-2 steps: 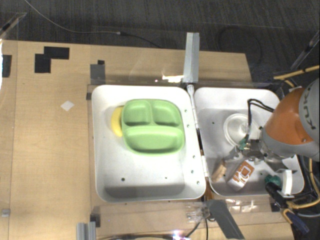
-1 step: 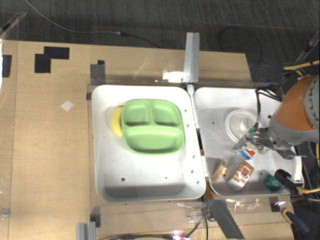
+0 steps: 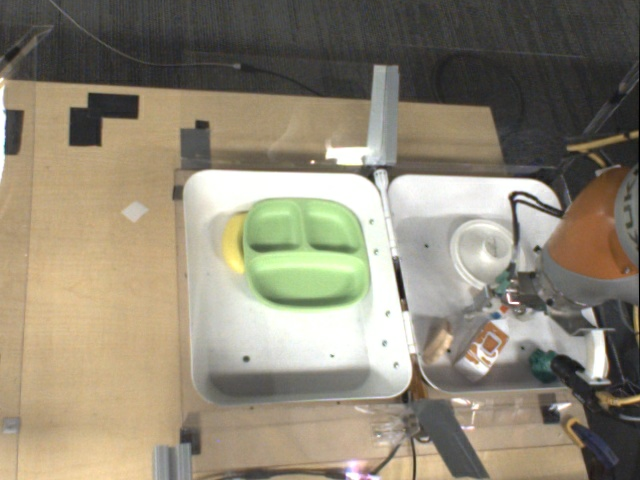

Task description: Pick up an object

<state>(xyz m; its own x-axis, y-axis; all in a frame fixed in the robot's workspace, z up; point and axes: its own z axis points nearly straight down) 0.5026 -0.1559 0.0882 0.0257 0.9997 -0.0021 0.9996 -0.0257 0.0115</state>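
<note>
— While the arm point(image 3: 600, 243) hung low over the right bin point(image 3: 430, 218), which step did the observer judge to be in hand?

— The approach, by her reading. The end effector point(image 3: 505, 296) sat just above the bin floor, between a clear plastic cup point(image 3: 482, 248) and a small orange-and-white carton point(image 3: 484, 346), and nothing could be seen between its parts. Whether it stood apart or together she could not tell; it was too small and cluttered with wiring.

— And the thing to be picked?

— Any of several. The carton lay tilted just below the end effector, a little tan block point(image 3: 438, 344) beside it toward the bin's near corner, and a dark green piece point(image 3: 543, 365) against the near wall. She took the carton or the cup as the likeliest target, since both were nearest.

— What did the next move call for?

— A short descent centred on one item, then a closing and a lift, she reckoned. The carton's slant could have let it slip.

— The surroundings?

— A pale wooden desk point(image 3: 90, 268) on dark carpet point(image 3: 250, 18). The left bin point(image 3: 290, 368) held a green divided plate point(image 3: 303, 251) with something yellow point(image 3: 233, 245) tucked under its left edge, well apart from the arm.
</note>
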